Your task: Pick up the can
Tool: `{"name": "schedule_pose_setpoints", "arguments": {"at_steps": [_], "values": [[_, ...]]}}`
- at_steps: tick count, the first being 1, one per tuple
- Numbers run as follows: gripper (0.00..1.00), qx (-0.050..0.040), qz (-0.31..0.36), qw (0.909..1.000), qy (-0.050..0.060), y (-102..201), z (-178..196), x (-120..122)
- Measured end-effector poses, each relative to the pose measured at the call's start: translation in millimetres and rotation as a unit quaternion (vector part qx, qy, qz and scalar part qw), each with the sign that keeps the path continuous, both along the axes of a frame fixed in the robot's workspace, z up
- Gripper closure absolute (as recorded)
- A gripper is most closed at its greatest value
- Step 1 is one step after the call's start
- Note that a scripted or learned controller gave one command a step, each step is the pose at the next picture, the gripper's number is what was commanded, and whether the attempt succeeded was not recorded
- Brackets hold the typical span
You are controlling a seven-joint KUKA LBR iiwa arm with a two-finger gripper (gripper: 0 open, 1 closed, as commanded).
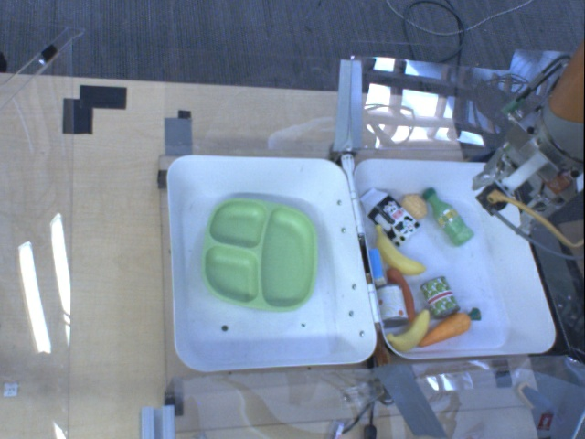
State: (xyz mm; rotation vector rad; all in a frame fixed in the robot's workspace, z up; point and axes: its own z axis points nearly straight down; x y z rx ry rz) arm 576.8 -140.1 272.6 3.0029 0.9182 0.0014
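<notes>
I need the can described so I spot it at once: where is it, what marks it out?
Go to the right bin, lower part of the view. The can sits just above the carrot there. It is a short, squat cylinder patterned green and white, unlike the longer plain green bottle farther up.

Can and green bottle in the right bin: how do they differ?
The can is short, with a green-and-white pattern; the green bottle is longer and plain green. The can sits lower in the view, by the carrot; the green bottle lies on its side higher up. Both are in the right bin.
</notes>
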Motion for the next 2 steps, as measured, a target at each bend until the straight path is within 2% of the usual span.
{"name": "schedule_pose_setpoints", "arguments": {"at_steps": [1,2], "values": [[0.0,-0.0007,0.047,0.9989,-0.001,-34,100,-19],[0.0,0.001,0.065,0.9979,0.002,-41,-57,-10]]}}
